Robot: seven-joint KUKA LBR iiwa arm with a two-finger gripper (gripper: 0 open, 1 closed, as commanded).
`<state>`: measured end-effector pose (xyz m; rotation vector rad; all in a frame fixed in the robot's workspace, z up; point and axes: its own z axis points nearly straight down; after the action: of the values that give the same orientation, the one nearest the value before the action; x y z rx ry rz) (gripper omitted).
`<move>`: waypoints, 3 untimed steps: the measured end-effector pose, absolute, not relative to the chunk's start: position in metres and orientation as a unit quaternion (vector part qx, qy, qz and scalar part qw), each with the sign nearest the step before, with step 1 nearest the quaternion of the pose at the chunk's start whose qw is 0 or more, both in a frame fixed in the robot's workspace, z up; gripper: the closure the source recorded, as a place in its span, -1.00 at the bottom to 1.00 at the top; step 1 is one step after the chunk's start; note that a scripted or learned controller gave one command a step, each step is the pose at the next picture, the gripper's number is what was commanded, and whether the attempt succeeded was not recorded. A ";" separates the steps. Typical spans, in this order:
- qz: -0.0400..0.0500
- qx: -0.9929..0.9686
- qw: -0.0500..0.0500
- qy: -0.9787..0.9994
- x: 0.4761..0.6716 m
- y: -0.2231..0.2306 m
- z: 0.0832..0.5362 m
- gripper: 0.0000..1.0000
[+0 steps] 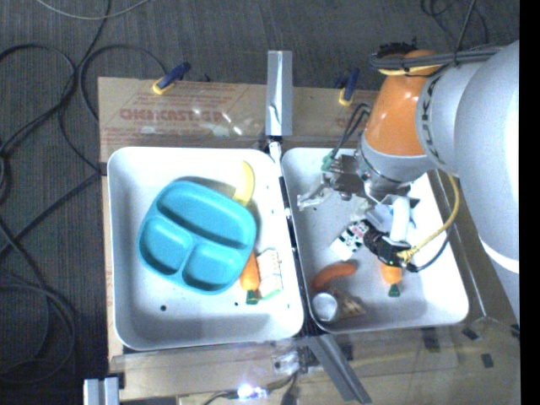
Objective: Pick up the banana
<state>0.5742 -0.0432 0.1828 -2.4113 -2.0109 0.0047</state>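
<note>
The banana (245, 182) lies at the far right edge of the left bin (126, 251), pressed against the blue tray (196, 236) with little room around it. Just across the dividing walls, the gripper (318, 184) hangs over the right bin (439, 302), jaws spread and empty. Red print on the cardboard (186, 115) is unreadable.

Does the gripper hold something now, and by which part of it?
Not the banana, which lies in the left bin beside the blue divided tray. The gripper is over the right bin; no thing is seen in it.
</note>
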 end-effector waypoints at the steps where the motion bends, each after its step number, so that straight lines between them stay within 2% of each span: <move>1: 0.002 -0.773 0.001 -0.634 0.547 0.032 0.182 -1.00; 2: 0.003 -0.709 -0.001 -0.706 0.638 0.040 0.183 -1.00; 3: 0.003 -0.696 -0.008 -0.718 0.645 0.060 0.154 -1.00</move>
<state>0.6450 0.0597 0.1536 -2.1960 -2.2685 0.0094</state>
